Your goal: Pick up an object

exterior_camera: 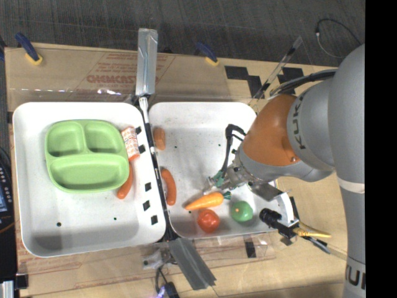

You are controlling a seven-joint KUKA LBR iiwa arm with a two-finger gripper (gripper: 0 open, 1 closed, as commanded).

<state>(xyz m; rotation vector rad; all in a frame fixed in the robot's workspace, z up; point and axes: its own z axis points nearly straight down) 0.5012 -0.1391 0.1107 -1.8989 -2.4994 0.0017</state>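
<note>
1. The arm (pixel 298 135) reaches in from three o'clock, and its gripper (pixel 222 180) sits low in the right bin (pixel 186 113), just above the carrot (pixel 205 200).
2. How wide the gripper is set I cannot tell; the wrist hides most of it, and nothing shows clearly caught in it.
3. The carrot lies at about six o'clock in the right bin, thick end toward three o'clock. A tomato (pixel 208 220) sits just at its five o'clock, and a green apple (pixel 242 212) lies near at three o'clock.
4. A sausage (pixel 169 185) lies along the bin's nine o'clock wall.
5. The left bin (pixel 31 185) bears a green tray (pixel 87 154).
6. Judged step: approach and descent onto the carrot, not yet a lift.
7. Next move likely calls for closing across the carrot's thick end, then rising straight without nudging the tomato.
</note>
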